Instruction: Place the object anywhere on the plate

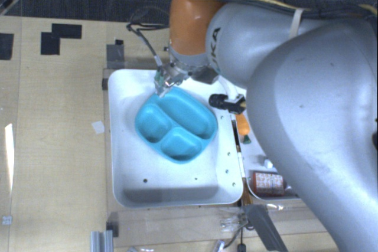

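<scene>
A blue plate (176, 123) with three compartments lies in the left white bin (127, 144), a little toward its back. My gripper (164, 84) hangs over the plate's far rim, just above the largest compartment. The grey arm and its orange band come in from the right and hide the space behind the gripper. I cannot make out any object at the fingertips, and the plate's compartments look bare.
The right bin (251, 186) is mostly covered by the arm. Along its left wall lies an orange elongated thing (242, 127), and a small reddish-brown box (269, 182) sits near its front. Tan bench surface stretches to the left.
</scene>
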### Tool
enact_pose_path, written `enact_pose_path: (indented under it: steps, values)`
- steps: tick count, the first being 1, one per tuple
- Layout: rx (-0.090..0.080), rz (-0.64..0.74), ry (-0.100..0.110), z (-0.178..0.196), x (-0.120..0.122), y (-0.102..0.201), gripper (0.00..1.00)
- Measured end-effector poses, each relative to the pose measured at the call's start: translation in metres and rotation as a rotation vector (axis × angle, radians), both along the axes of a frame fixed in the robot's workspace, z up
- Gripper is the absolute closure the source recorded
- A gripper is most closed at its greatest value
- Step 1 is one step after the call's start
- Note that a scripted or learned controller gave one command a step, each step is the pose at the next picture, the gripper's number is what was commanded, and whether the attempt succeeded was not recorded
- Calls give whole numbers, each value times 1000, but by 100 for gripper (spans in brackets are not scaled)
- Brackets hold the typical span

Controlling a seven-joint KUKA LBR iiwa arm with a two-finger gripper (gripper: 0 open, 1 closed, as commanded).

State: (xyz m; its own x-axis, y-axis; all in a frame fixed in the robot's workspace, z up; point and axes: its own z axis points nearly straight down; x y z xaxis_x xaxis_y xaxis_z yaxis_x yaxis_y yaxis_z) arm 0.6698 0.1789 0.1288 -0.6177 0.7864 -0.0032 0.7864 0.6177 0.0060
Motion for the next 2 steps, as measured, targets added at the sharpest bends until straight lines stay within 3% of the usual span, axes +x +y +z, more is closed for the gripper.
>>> enact_pose_path:
  steps: [1, 2]
  values:
    - [1, 65, -2, -17, -27, 16, 100]
    - [7, 128, -49, -21, -71, 43, 100]
